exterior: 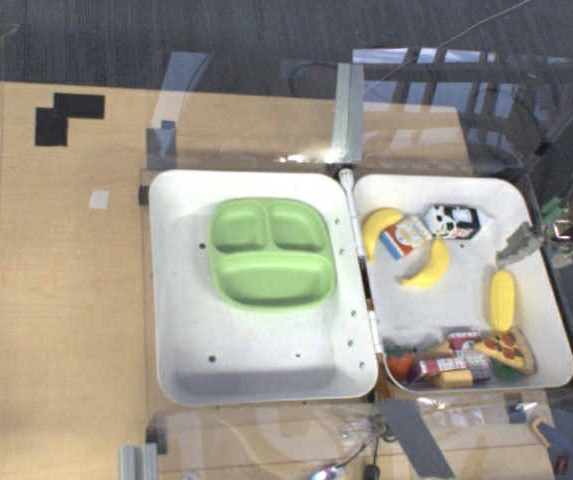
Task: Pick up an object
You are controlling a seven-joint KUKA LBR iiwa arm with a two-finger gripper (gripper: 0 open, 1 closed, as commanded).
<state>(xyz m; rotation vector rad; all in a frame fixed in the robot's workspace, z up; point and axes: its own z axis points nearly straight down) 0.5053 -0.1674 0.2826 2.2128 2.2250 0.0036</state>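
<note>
Nothing is lifted yet: my claw (522, 240), its opening impossible to judge, hovers just above the corn cob (503, 300); banana (428, 265) lies left of it.

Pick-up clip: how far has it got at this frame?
Nothing looks done: the banana, corn cob and pizza slice all lie in the right bin. In hand: the pincer sits at that bin's right edge, carrying nothing visible. Descent, grasp and lift remain.

Green plate (271, 252), yellow bananas (428, 266) — white bins (181, 368), both.
</note>
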